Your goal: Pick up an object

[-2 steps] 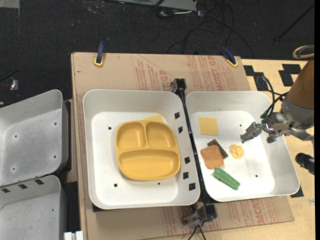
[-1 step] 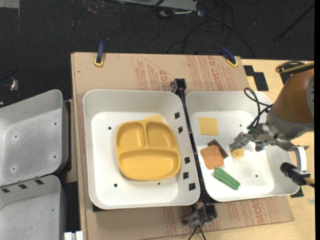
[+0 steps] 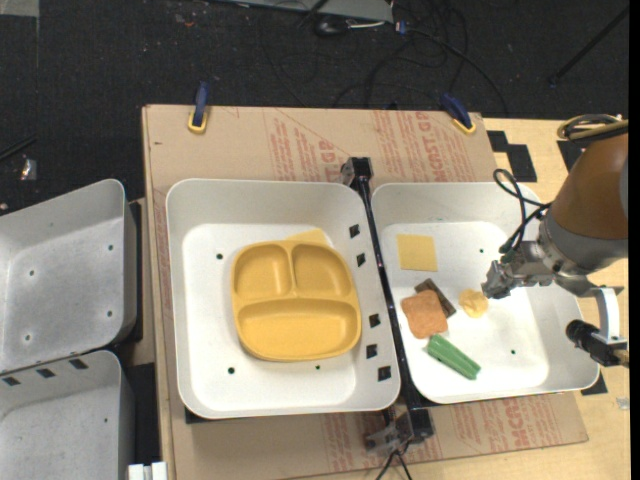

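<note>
Gripper is low in the right bin, just beside the small yellow piece; can't tell how its jaws stand or whether it has anything. Honestly I'd center right over that yellow piece before closing, and stay off the orange slice and green stick nearby.

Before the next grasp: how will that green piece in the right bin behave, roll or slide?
The green piece looks long and rounded, so it may roll sideways if nudged. It looks small and probably light. It lies flat on the right bin floor, apart from the orange piece, so a push would likely slide it.
</note>
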Motion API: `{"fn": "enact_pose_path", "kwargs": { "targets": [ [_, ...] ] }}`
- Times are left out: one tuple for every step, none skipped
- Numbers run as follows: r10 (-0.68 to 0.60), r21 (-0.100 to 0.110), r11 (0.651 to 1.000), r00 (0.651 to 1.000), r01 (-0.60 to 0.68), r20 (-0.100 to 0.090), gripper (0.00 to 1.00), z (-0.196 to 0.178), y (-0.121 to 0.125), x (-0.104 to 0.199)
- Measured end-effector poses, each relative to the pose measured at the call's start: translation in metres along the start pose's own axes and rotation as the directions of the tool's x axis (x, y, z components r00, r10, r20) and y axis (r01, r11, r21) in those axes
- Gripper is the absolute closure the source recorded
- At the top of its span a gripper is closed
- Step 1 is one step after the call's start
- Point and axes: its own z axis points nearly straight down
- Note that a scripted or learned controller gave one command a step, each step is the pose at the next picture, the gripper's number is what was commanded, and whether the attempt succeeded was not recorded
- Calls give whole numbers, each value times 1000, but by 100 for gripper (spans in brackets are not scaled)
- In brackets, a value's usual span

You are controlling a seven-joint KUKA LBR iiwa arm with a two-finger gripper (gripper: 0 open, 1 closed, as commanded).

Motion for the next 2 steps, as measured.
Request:
{"fn": "enact_pose_path", "kwargs": {
  "targets": [
    [-2, -4, 1000, 1000, 2, 1, 100, -61, -6, 0],
    [-3, -2, 1000, 1000, 3, 1, 100, -86, -5, 0]
  ]
}}
